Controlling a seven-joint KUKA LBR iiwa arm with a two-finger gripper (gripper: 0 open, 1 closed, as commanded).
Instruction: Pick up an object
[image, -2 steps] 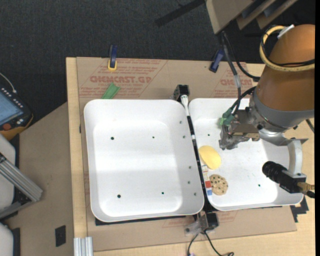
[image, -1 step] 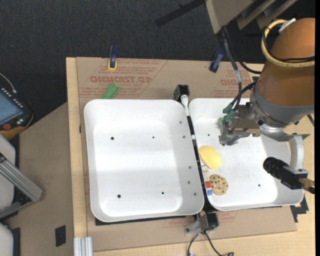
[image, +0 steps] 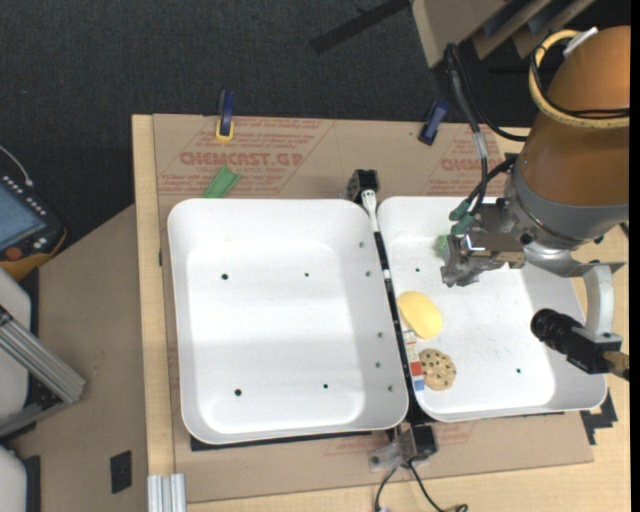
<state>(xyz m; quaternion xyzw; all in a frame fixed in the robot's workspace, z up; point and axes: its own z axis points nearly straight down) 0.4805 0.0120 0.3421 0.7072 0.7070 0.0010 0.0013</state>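
I'm hovering my fingers (image: 462, 272) over the right bin (image: 520, 385), can't tell their state. Yellow object (image: 421, 313) is sitting just below-left; I'm judging it needs a centred, vertical descent.

Two white bins, left bin (image: 270, 320) and right bin (image: 500, 370), each dotted with a few small dark spots. Within the right bin, near its left wall: a plain pale yellow object (image: 421, 314); just below it a tan cookie (image: 437, 369) speckled with dark brown chips; beside that a small red, white and blue item (image: 416, 372). Beyond the bins' far edge: brown cardboard (image: 300, 155) printed with red lettering, a green strip (image: 220, 182), a yellow-and-blue clamp (image: 226, 115). Above the right bin: grey arm (image: 575, 205) with orange band.
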